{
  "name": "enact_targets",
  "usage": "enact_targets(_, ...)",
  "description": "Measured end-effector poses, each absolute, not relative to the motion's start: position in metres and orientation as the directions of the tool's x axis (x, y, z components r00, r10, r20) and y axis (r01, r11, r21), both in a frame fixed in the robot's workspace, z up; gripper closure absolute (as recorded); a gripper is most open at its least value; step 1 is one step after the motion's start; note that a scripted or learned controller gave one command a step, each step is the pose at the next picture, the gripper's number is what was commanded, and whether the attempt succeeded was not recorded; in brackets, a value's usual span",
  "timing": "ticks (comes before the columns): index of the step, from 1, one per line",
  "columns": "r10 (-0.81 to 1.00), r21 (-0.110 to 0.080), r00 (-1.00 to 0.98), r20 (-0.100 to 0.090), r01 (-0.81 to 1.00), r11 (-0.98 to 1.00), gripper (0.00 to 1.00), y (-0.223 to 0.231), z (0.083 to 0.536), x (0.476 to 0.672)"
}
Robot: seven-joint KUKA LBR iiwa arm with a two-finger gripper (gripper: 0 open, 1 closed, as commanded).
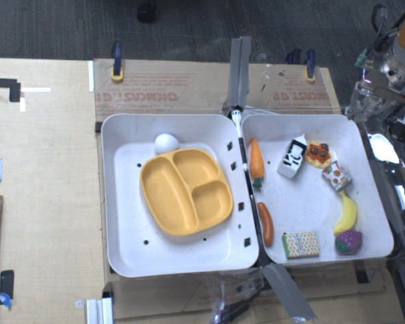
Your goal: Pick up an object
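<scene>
Arm (391,52) sits past the right bin (374,181) far corner; grip state can't tell. In that bin: carrot (256,160), hot dog (264,223), banana (347,214).

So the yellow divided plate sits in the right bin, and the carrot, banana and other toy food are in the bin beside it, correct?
Not quite. The camera view shows the yellow divided plate in the left bin, not the right one. The carrot, banana and other toy food do lie in the bin beside it, the right bin.
</scene>
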State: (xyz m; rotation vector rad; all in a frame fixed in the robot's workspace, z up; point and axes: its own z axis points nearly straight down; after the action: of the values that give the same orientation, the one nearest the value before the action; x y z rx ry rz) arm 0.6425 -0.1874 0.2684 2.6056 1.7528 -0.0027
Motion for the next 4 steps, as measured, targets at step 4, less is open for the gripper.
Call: enact_targets(4, 0.953, 0.025, 0.303, 0.009, 0.953, -0.303, 0.0, -0.163, 0.107, 0.627)
